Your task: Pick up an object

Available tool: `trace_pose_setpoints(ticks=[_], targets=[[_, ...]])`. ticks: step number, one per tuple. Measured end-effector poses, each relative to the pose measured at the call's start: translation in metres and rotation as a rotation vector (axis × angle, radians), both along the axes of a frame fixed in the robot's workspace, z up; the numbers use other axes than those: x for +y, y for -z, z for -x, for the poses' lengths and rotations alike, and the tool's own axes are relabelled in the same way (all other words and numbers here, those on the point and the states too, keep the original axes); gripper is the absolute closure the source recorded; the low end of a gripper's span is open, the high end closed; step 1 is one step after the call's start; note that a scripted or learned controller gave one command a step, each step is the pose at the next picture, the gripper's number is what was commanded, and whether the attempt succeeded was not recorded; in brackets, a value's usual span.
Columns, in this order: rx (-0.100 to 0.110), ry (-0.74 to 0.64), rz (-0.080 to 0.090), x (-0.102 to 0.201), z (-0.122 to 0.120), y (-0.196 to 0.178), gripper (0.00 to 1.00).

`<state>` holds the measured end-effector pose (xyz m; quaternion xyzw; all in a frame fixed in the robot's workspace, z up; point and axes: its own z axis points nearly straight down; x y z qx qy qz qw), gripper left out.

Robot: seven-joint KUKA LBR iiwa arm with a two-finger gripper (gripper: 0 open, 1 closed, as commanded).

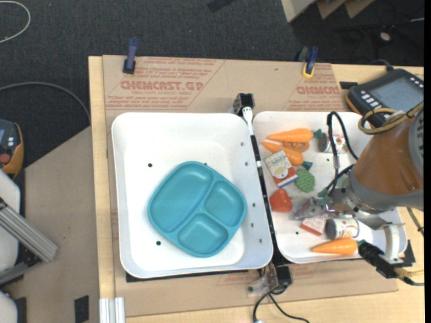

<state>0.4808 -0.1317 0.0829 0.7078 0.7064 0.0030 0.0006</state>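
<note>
The right bin (289,251) holds several toy foods. An orange carrot (289,136) lies at the back, with a small printed box (279,167) and a green lumpy piece (306,179) in front of it. A red tomato (281,200) sits near the bin's left wall. Another carrot (335,247) lies by the front rim, beside a small dark-capped jar (340,229). My gripper (311,210) is low in the middle of this bin, right of the tomato and just above a flat red piece (311,229). The arm's orange band (390,160) hides the bin's right part.
The left bin (135,140) holds a blue divided plate (196,208). A black divider strip (256,160) runs between the bins. A black and yellow pendant (384,93) rests on the bench at the back right. Blue and yellow clamps (130,56) grip the board's far edge.
</note>
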Motion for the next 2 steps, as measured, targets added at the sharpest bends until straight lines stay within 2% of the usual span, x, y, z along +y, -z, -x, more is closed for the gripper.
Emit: trace_pose_setpoints(ticks=[1,2], targets=[[-0.002,-0.003,0.006,0.001,0.000,-0.062,0.00],[0.001,0.001,0.007,-0.028,0.001,-0.082,0.00]])
